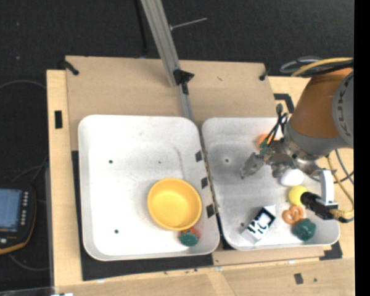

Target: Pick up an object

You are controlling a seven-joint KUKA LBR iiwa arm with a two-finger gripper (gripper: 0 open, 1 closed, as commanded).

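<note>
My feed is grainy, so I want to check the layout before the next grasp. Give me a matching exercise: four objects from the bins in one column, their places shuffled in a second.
Things:
1. yellow bowl
2. black-and-white box
3. green ball
4. gripper

Places:
A. right bin, near front right corner
B. left bin, front right part
C. above middle of right bin
D. right bin, front middle

Pairs: 1-B, 2-D, 3-A, 4-C
</note>
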